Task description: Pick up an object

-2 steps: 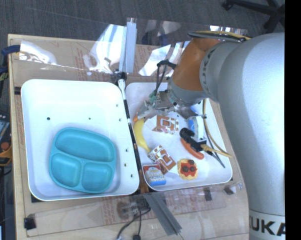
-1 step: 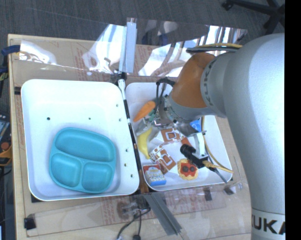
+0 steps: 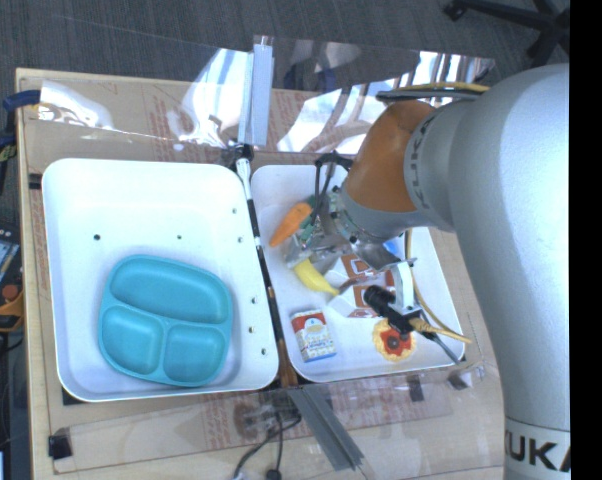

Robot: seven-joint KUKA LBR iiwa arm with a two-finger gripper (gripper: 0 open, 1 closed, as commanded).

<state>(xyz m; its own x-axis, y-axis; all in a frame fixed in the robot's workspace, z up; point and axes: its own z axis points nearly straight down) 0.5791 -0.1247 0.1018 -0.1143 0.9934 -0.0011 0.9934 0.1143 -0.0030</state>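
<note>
Camera view is looking down on the bench, and at its left side the left bin (image 3: 71, 198) is sitting with a blue divided plate (image 3: 166, 318) lying flat in its near half, toward the wall it shares with its neighbour. The right bin (image 3: 273, 183) is lying just beside it, the two rims touching along the middle. Things to pick are all lying in this right bin. An orange carrot (image 3: 290, 224) is resting tilted near the bin's left wall, toward the far end. A yellow banana (image 3: 314, 276) is lying just below it, closer to the middle. A small red and white packet (image 3: 314, 334) is sitting near the front edge, apart from the banana. Farther right, an orange and red flower-shaped toy (image 3: 392, 342) is lying near the front right corner. The gripper (image 3: 326, 243) is hanging low over the bin, just beside the carrot and right above the banana; whether it is spread or closed cannot be told, and nothing is showing as held. The grey arm (image 3: 501, 188) is reaching in from the right, covering much of the bin's right half.
</note>
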